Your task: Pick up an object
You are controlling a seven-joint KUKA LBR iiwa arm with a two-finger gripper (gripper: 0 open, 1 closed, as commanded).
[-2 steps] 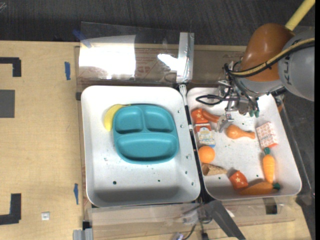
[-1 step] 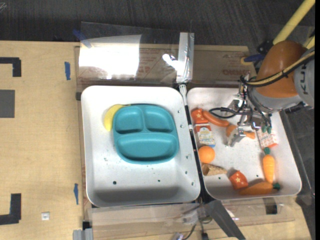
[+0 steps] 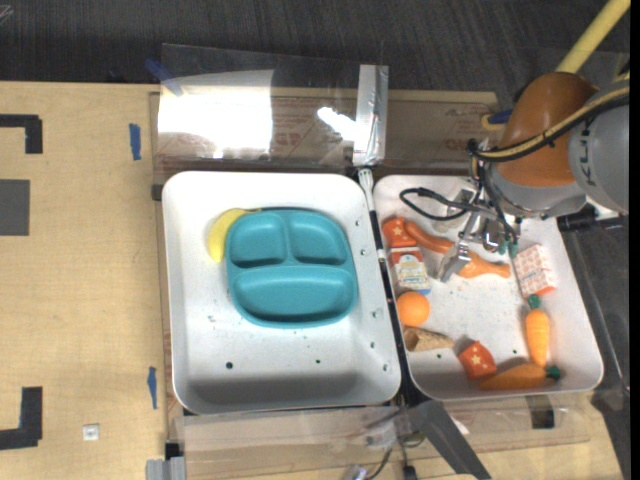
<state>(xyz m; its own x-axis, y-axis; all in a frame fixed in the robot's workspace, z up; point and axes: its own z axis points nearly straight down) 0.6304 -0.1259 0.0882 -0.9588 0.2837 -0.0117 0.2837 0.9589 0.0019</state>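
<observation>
Claw [image 3: 468,256] low in right bin [image 3: 585,368], among toy food.
Can't tell if it's spread or pinched. Orange piece [image 3: 487,266] lies just beside it; teal tray [image 3: 292,266] in left bin [image 3: 190,298].

No text, brand, number or sign is legible. Faint reddish print runs across the cardboard panel [image 3: 300,128] behind the bins, under a clear plastic sheet and glare, too washed out to read. A small packet [image 3: 411,271] in the right bin [image 3: 585,368] carries a printed label, too small and blurred to read. A patterned pink-and-white packet [image 3: 533,269] in the same bin shows markings that cannot be resolved into characters.
</observation>
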